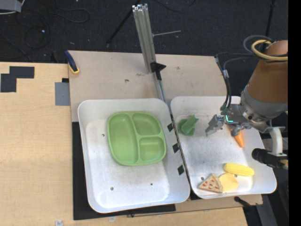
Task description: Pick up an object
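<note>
Green toy (188, 125) lies in right bin (207, 171) — gripper (214, 125) beside it, open, holding nothing

The right bin (263, 185) has 5 small toy foods in it. A green leafy piece (188, 125) lies near the bin's left wall, in the upper part. An orange carrot (240, 139) lies on the right side, tilted, with its thin tip pointing down. A yellow corn cob (239, 169) lies on its side near the front right corner. Just below it, and touching it, sits a pale yellow flat piece (229, 182). A tan waffle wedge (210, 184) with a red edge lies right beside that piece, on its left. All 5 lie flat on the bin floor.
</note>
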Robot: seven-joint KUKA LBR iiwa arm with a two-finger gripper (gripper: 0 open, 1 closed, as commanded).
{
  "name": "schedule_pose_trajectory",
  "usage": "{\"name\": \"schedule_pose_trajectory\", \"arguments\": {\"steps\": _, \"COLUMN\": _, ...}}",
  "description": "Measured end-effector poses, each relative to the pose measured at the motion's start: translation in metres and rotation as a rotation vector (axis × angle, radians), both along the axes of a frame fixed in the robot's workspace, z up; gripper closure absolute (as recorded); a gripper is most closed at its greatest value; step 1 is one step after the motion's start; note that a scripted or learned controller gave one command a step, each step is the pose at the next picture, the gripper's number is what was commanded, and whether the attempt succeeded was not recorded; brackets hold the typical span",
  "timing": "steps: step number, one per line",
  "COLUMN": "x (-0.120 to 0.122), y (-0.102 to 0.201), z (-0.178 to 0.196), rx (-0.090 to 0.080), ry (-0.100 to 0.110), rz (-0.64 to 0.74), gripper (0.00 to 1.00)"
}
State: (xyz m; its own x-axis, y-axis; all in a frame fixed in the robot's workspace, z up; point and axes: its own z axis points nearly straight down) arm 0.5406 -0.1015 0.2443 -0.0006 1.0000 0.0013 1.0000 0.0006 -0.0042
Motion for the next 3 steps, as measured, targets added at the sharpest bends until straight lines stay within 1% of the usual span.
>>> {"name": "schedule_pose_trajectory", "arguments": {"steps": 1, "x": 0.000, "y": 0.000, "z": 0.000, "rx": 0.000, "ry": 0.000, "rz": 0.000, "gripper": 0.00}}
{"name": "schedule_pose_trajectory", "arguments": {"steps": 2, "x": -0.003, "y": 0.000, "z": -0.064, "rx": 0.000, "ry": 0.005, "rz": -0.001, "gripper": 0.00}}
{"name": "schedule_pose_trajectory", "arguments": {"steps": 3, "x": 0.000, "y": 0.005, "z": -0.126, "rx": 0.001, "ry": 0.005, "rz": -0.001, "gripper": 0.00}}
